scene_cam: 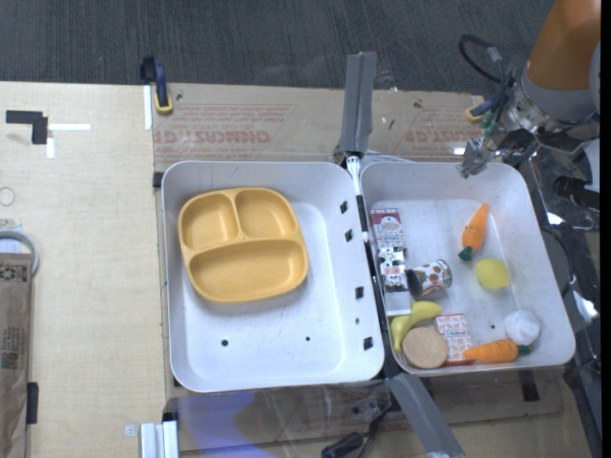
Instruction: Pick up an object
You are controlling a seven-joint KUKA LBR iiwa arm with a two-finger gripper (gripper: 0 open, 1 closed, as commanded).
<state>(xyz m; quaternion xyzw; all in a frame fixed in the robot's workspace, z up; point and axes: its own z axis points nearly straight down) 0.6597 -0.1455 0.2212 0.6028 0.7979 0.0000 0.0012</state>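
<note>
- Hovering at the right bin's (535, 208) one-o'clock corner, the gripper (474, 163) holds nothing that I can see; finger state: cannot tell.
- Nearest pick, at its six o'clock: the upper carrot (475, 225), probably light, firm, slippery; grip mid-body.
- Lemon (493, 274) just below; small can (434, 276) at eight o'clock.
- Yellow plate (244, 244) lies well apart, left bin.

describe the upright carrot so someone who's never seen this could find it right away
Start at the right bin, the one crowded with small toys. Near its far right area, just above the yellow lemon, sits the upright carrot. It stands alone pointing away, unlike the other carrot lying flat along the near edge.
</note>
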